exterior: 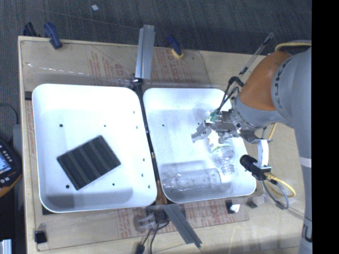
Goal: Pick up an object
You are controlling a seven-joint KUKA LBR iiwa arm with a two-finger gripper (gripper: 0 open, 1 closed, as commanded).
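Along the near edge of the right bin (159, 142) lies a clear plastic bottle (192, 180) on its side, glassy and hard to pick out against the white floor. A smaller clear bottle (224, 157) lies toward the bin's right wall, beneath the gripper (207, 131); whether the pincer is open I cannot tell. In the left bin (42, 105), a dark ribbed rectangular slab (88, 161) rests flat near the near-left corner, with open floor around it.
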